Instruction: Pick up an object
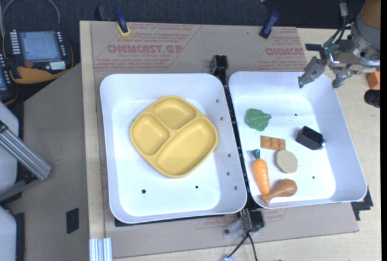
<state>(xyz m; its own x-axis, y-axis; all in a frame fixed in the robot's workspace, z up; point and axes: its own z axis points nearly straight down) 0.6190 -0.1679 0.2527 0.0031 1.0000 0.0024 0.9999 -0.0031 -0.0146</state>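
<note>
**A:** So what's laid out here, biggest stuff first?

**B:** The counter (91, 103) is covered by a brown cardboard sheet (193, 48) with red lettering, and two white bins are set on it side by side. The left bin (115, 133) is taken up mostly by a yellow divided plate (174, 143), three compartments, tilted a bit on the diagonal. The right bin (338, 127) is where the small items are gathered, all toward its left and lower part.

**A:** And the arm?

**B:** It's seen at the upper right, hung over the far right corner of the right bin. The claw (323, 73) is spread, both fingers apart, with nothing pinched between them. It's well apart from every item.

**A:** OK, the small stuff then?

**B:** A green leafy piece (257, 119) is found near the bin's left wall. A black block (309, 138) is placed further right, near the middle. An orange carrot (261, 174) is laid along the left wall, green end up. A brown drumstick-shaped piece (280, 189) is set just beside the carrot's tip, near the front edge. A round tan disc (287, 161) is parked just above the drumstick, and a small brown cracker-like bar (273, 144) is just up and left of the disc. All of them are resting on the bin floor.
</note>
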